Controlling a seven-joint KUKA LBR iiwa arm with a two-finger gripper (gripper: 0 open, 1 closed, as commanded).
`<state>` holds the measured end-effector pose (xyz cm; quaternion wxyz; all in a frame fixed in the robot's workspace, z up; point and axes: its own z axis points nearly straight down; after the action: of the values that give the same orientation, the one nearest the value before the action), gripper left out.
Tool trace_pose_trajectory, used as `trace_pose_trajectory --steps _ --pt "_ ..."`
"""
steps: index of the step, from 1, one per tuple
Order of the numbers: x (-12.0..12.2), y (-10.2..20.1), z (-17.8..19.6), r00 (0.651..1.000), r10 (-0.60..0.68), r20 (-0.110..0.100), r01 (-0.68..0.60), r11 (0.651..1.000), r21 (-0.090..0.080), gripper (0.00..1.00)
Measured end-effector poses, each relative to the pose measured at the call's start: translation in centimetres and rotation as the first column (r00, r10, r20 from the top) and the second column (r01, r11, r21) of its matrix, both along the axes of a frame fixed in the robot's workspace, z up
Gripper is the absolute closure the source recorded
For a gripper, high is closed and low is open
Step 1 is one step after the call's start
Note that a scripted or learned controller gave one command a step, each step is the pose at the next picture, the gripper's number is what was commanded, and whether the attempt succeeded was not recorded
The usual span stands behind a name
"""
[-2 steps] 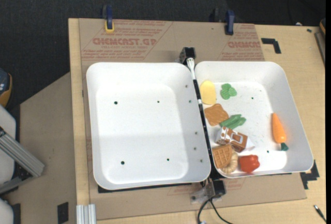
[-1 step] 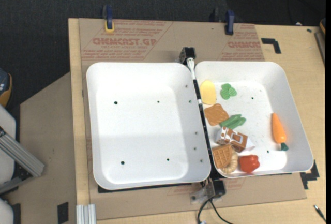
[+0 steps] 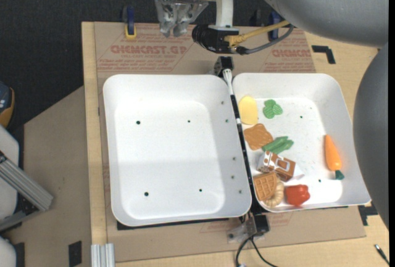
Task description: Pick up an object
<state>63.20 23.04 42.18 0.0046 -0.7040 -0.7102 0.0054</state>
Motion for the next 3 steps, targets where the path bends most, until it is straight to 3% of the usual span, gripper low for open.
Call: trace_pose_trajectory --steps 1,2,3 --pt "1.1 -0.6 12.1 1.000 -0.006 0.029 0.006 1.000 0.006 1.00" --pt "-2.2 -0.8 -1.8 1.000 -0.010 -0.002 0.010 1.000 -0.004 1.00" --pt "-0.7 -1.4 12.3 0.999 -0.008 0.032 0.007 1.000 0.007 1.00"
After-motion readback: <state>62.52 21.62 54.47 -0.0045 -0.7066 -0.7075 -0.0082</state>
